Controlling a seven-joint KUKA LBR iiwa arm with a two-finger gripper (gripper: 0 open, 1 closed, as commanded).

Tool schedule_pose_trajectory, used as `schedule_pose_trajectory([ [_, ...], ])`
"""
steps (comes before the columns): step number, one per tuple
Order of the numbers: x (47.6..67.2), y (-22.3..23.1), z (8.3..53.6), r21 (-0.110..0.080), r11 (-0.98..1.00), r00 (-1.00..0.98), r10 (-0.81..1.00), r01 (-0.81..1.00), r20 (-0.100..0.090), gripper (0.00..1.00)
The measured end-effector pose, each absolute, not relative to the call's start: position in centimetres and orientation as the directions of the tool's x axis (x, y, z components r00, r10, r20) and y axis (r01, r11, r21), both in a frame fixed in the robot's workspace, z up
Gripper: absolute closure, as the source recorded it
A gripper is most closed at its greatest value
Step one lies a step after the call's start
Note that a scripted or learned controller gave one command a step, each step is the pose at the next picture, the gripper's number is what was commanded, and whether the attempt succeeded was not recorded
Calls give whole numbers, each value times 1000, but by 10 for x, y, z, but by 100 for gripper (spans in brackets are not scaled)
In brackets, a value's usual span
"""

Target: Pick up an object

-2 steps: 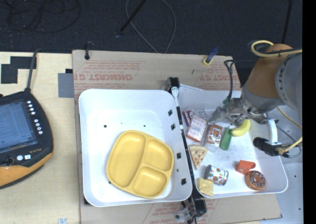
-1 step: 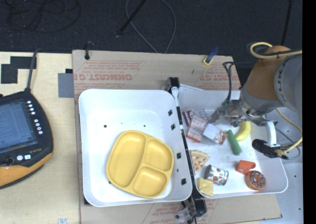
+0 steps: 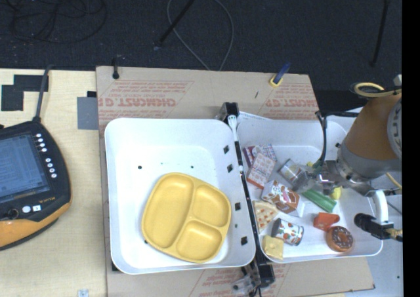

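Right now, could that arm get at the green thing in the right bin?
Probably yes: the gripper hangs right beside the green thing, whose top lies uncovered, though other small items crowd close around it.

Two white bins: left bin (image 3: 125, 158), right bin (image 3: 308, 133). One yellow divided plate (image 3: 186, 217) in the left bin, three compartments. All else counted against that plate, to its right in the right bin: one pink-and-white packet (image 3: 261, 164), one red-and-white printed pouch (image 3: 281, 197), one pizza-slice toy (image 3: 264, 215), one small can (image 3: 287, 231), one yellow cheese wedge (image 3: 273, 248), one green piece (image 3: 319, 198), one red-orange piece (image 3: 325, 220), one chocolate donut (image 3: 340, 238), one grey metallic item (image 3: 290, 171). One arm (image 3: 371, 135) farther right. One handheld control pendant (image 3: 26, 181) left of the plate, outside the bins. One cardboard sheet (image 3: 197, 92) beneath both bins.
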State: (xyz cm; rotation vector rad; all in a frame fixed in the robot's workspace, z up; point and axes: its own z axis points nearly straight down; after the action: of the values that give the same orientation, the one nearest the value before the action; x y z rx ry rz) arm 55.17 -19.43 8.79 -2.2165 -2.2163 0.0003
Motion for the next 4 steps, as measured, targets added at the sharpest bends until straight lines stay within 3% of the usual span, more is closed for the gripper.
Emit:
schedule_pose_trajectory([
  [1,601,-202,89,-2,6,-6,1000,1000,15,0],
  [2,646,-178,88,3,4,-4,1000,1000,0,0],
  [3,641,-179,97,-18,4,-4,1000,1000,3,100],
  [4,642,-190,87,-10,0,0,1000,1000,1,100],
])
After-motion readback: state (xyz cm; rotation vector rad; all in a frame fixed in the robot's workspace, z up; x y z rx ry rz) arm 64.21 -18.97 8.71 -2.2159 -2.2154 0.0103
